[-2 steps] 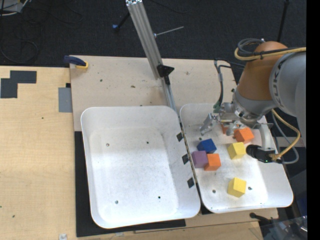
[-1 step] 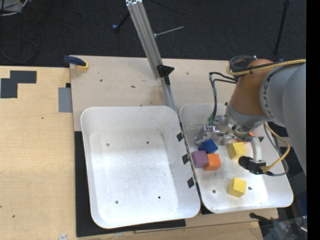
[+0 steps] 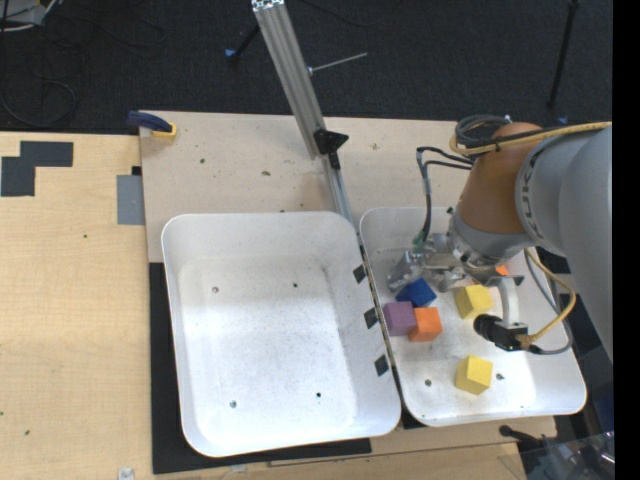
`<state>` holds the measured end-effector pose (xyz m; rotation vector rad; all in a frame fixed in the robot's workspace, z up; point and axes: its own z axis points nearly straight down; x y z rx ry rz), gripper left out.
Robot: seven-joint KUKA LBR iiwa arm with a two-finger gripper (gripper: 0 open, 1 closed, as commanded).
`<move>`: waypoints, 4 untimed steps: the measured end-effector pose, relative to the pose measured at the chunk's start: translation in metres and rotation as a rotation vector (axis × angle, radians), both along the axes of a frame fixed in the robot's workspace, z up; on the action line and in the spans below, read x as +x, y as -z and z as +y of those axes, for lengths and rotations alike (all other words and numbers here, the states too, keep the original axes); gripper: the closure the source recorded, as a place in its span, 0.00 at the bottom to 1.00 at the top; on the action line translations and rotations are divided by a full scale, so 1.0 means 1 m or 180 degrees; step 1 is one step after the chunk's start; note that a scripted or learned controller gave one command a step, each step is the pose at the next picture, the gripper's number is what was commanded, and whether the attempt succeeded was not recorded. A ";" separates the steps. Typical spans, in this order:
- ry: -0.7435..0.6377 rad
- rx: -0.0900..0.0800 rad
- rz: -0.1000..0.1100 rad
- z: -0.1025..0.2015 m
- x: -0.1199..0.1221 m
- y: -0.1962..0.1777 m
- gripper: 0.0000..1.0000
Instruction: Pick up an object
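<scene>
Pincer point(image 3: 418, 266) low over blue block point(image 3: 417, 293) (right bin point(image 3: 520, 400)).

You see two shallow white plastic bins point(image 3: 262, 408), smooth and faintly glossy, on a pale matt wooden counter point(image 3: 70, 298). The small coloured cube blocks point(image 3: 475, 374) look matt. The slanted grey extruded metal rail point(image 3: 293, 73) shows a dull sheen.

bench point(image 3: 240, 163): wooden | on it: left bin point(image 3: 190, 243), right bin point(image 3: 560, 393), side by side
</scene>
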<state>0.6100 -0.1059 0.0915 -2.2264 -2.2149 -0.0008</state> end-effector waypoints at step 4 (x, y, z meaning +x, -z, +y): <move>-0.0021 -0.0005 0.0004 -0.006 0.003 -0.115 1.00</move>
